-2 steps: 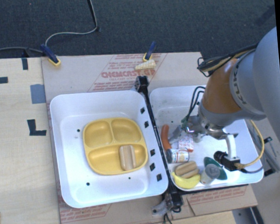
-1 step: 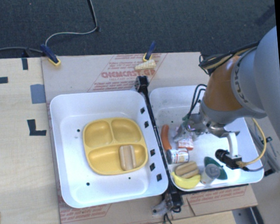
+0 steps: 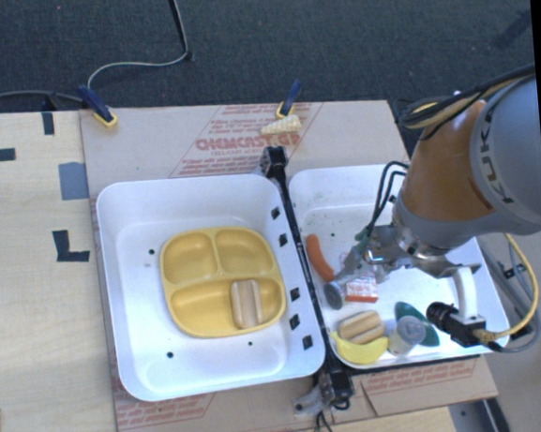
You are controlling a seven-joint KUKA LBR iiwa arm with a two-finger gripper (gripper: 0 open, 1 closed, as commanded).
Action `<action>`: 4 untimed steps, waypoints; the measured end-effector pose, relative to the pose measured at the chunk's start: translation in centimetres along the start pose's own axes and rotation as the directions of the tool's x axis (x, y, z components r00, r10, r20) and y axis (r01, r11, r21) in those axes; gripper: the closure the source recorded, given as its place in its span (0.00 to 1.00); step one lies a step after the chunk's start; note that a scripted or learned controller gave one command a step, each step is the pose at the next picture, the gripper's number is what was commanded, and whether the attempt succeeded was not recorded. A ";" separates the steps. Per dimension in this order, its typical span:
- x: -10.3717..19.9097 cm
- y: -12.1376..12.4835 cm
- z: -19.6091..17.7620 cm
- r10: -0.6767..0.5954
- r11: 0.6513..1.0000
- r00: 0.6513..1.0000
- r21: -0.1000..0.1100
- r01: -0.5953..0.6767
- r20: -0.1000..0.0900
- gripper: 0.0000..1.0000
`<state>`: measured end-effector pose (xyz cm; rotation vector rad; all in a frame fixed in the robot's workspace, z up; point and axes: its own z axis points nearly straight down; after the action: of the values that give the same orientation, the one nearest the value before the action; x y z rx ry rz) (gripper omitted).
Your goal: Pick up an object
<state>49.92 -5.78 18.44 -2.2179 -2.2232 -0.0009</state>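
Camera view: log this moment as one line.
arm over right bin | gripper low among items near red packet | yellow tray in left bin

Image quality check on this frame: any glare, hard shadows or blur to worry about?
Camera view: lighting is even and soft; the left shallow white bin is bright but not blown out, and the yellow divided plastic plate reads crisply. The grey arm with the orange band shades the right white bin, where the small items look soft and cluttered.
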 end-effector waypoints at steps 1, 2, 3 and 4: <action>4.2 -1.5 -4.6 0.000 1.000 1.000 0.001 0.000 0.001 1.00; 7.1 -1.5 -8.4 0.000 1.000 1.000 0.000 0.000 0.001 1.00; 6.8 -1.5 -9.1 0.000 1.000 1.000 0.000 0.000 0.001 1.00; 8.6 -1.5 -8.5 0.001 1.000 1.000 0.001 -0.001 0.002 1.00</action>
<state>48.37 2.78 26.90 -2.2196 -2.2218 0.0021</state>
